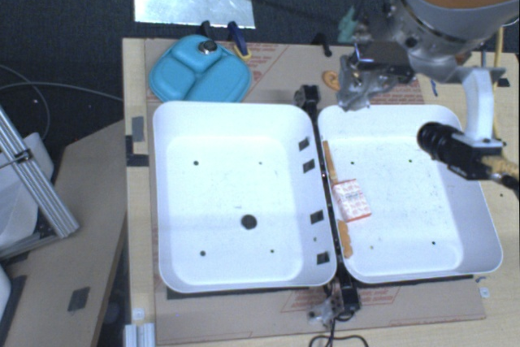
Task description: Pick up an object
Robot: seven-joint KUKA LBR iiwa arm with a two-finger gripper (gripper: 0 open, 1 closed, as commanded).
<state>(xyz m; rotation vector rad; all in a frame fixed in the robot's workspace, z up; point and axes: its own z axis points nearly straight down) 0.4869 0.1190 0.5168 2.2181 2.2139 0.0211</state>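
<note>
Inside right bin [479, 256], illegible red-printed packet [352, 200]

I am seeing a small white packet [352, 200] with red print lying flat in the right bin [455, 256], near its left wall, and a small dark disc [249, 222] sitting on the left bin [175, 256] floor.

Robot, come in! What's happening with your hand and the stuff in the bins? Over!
Gripper up above right bin's far edge, holding nothing seen. Small red-and-white packet lying in right bin, near divider. Small dark disc in left bin.
</note>
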